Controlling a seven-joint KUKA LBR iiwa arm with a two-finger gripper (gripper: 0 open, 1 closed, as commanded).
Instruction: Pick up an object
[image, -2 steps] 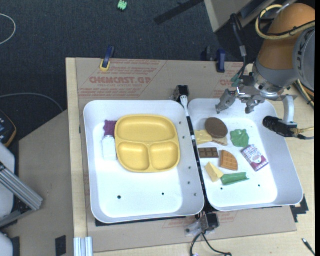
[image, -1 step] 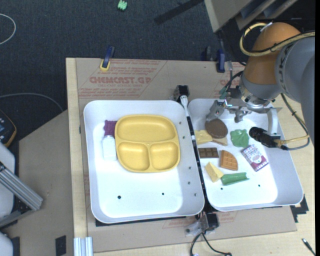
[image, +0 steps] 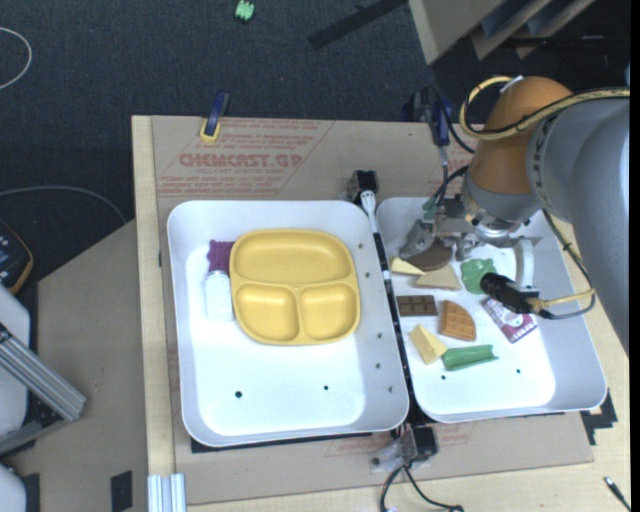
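arm (image: 560, 140) low over right bin (image: 560, 385), end effector (image: 437, 238) among toy foods

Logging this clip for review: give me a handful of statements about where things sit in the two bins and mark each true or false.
1. The yellow divided plate lies in the left bin. True.
2. The chocolate bar lies in the left bin. False: it lies in the right bin, near the wall between the bins.
3. The gripper is over the right bin's upper left part. True.
4. The waffle piece sits on the yellow plate. False: it lies on the right bin's floor, beside the chocolate bar.
5. A white bottle lies left of the yellow plate. True.
6. The green piece lies at the far end of the right bin. False: it lies toward the near end, below the waffle piece.
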